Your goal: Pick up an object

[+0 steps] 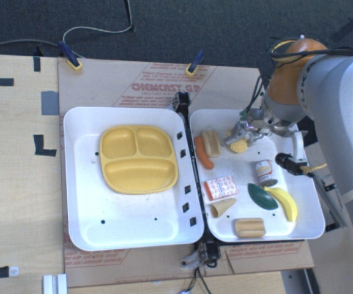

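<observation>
Over on the left, the left bin [78, 182] carries a yellow divided plate [138, 158], lying flat and well apart from all the small items, so it looks like a spare target more than part of the present try. Across the black divider, the right bin [311, 222] holds the clutter: a hot dog [207, 149] close to the divider, a red-and-white packet [221, 187] below it, an ice-cream cone [222, 207] and a tan loaf [249, 227] nearer the front rim. Further right lie a small can [263, 171], a dark green leaf shape [262, 196] and a banana [285, 203], touching one another. At the bin's far end the gripper [245, 136] hangs low over a small yellow piece [239, 145], likely corn. Whether the jaws are spread or pinching it, I cannot tell; the piece seems the chosen object, being right beneath the tool.
</observation>
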Robot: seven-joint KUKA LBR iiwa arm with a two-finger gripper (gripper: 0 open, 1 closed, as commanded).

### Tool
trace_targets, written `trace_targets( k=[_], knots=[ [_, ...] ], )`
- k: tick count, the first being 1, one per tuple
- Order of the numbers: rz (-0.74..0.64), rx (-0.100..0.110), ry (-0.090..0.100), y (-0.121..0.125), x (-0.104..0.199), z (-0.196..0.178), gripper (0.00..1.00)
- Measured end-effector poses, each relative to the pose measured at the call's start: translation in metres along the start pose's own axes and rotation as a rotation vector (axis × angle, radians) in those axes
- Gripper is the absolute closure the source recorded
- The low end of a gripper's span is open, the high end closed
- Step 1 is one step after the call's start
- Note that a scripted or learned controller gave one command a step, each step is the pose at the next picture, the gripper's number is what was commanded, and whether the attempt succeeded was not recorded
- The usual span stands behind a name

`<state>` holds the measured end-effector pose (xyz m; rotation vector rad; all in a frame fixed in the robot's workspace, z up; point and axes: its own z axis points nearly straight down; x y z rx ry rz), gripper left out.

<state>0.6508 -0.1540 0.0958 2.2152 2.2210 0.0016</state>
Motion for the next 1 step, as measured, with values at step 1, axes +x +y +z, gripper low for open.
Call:
trace_targets(
  k=[1],
  knots=[
    [0.002, 0.003, 0.002, -0.1103, 0.0182, -0.126, 1.0]
  ],
)
